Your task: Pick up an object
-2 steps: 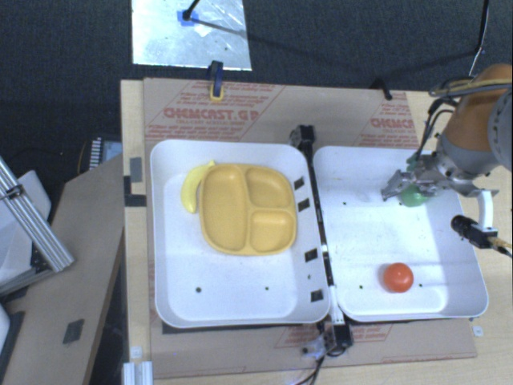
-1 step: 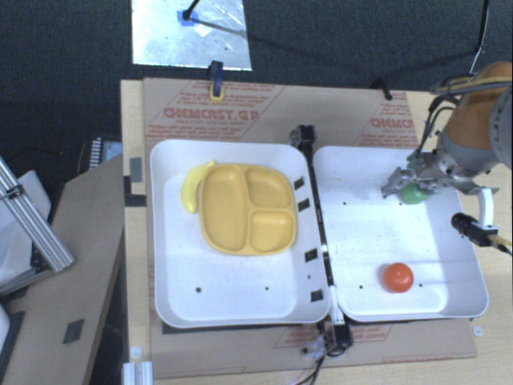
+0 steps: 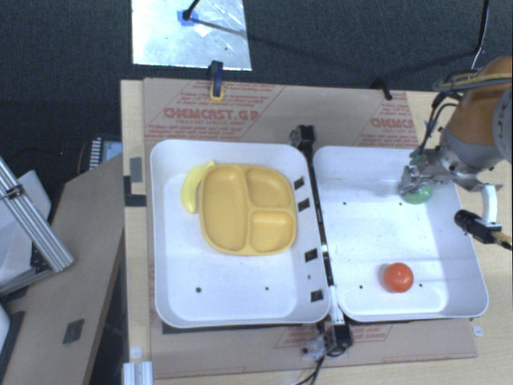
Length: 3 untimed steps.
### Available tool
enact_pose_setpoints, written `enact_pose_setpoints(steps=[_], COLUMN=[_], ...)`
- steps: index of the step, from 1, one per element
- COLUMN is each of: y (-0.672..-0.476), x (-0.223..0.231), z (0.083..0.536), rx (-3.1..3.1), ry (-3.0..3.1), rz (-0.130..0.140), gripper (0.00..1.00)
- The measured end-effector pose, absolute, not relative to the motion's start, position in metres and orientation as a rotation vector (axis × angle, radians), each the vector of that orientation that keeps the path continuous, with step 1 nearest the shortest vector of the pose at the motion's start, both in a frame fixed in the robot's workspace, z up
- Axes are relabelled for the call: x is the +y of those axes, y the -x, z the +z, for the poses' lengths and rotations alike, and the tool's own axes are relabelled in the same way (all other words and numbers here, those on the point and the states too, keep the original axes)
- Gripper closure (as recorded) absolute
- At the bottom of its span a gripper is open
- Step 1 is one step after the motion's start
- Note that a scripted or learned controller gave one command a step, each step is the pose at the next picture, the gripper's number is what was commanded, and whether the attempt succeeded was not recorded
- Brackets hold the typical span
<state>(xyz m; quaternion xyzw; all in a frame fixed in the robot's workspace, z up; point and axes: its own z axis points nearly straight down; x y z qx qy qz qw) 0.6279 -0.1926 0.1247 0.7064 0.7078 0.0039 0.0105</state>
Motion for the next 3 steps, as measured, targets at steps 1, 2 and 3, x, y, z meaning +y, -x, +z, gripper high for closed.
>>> enact_pose_setpoints(steps=[1, 2, 3], y=[-0.629, -0.632, -0.633], x=[-0.182, -0.193, -0.193], z=[0.181, 0.234, 0.262], rx=[2.223, 2.22, 2.224], ry=[-2.211, -2.212, -2.211], rz=[0.006, 0.005, 0.004], gripper=[1.0, 1.0, 1.0])
